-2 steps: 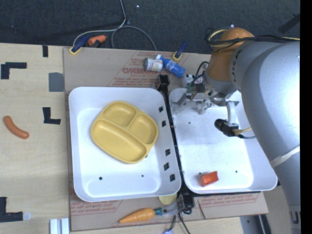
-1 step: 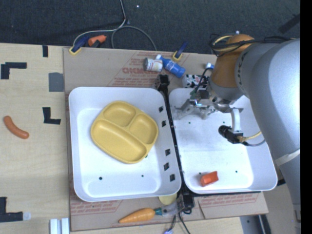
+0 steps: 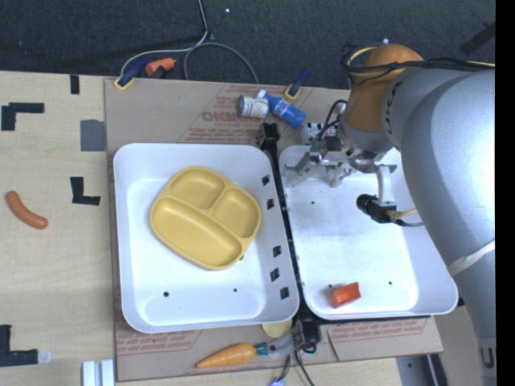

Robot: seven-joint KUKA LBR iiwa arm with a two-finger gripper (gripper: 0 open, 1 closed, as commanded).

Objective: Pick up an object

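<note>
pick not yet done: gripper [image 3: 322, 166] sits low at upper left of the right bin [image 3: 402, 300], grip state unreadable, orange piece [image 3: 345, 294] lies untouched at lower middle.

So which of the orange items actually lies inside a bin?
The small orange block, near the right bin's front edge. The carrot and sausage lie outside on the bench.

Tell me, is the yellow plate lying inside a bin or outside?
Inside. The yellow plate lies flat on the floor of the left bin, within its white rim.
</note>
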